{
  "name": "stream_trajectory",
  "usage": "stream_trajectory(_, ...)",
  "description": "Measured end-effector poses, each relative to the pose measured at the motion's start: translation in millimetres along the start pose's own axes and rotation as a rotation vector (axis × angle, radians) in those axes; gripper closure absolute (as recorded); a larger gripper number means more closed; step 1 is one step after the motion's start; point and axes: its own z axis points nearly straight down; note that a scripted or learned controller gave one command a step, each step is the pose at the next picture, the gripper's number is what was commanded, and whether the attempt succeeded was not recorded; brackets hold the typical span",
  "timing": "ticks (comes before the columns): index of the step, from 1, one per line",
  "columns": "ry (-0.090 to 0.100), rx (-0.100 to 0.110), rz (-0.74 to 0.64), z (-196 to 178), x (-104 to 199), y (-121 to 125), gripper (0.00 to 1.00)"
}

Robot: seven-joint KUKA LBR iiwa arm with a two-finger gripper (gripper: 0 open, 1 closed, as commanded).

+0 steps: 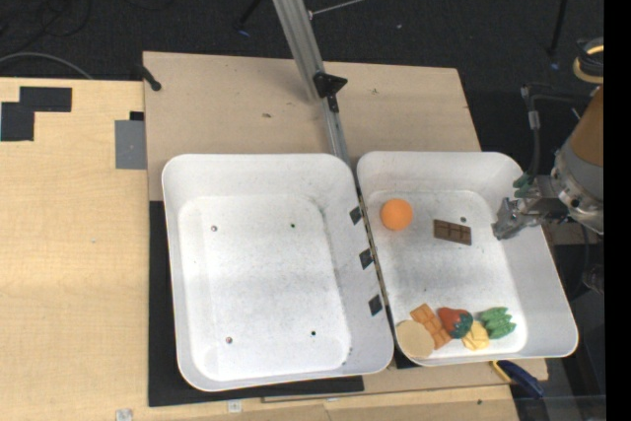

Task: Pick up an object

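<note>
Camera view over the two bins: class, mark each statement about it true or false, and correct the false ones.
1. The orange ball lies in the right bin. True.
2. The brown block touches the ball. False: a gap of bin floor separates them.
3. The claw sits at the right bin's right edge. True.
4. The small toys are clustered in the left bin. False: they sit at the right bin's near edge.
5. The claw is over the ball. False: it is off to the right.

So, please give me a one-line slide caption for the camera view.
Claw at the right bin's right edge, with an orange ball, brown block and clustered toys inside.
</note>
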Motion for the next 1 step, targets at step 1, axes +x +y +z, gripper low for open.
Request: stream_trajectory(1,0.001,0.003,0.000,-34.7,-1.0,0.5,1.00)
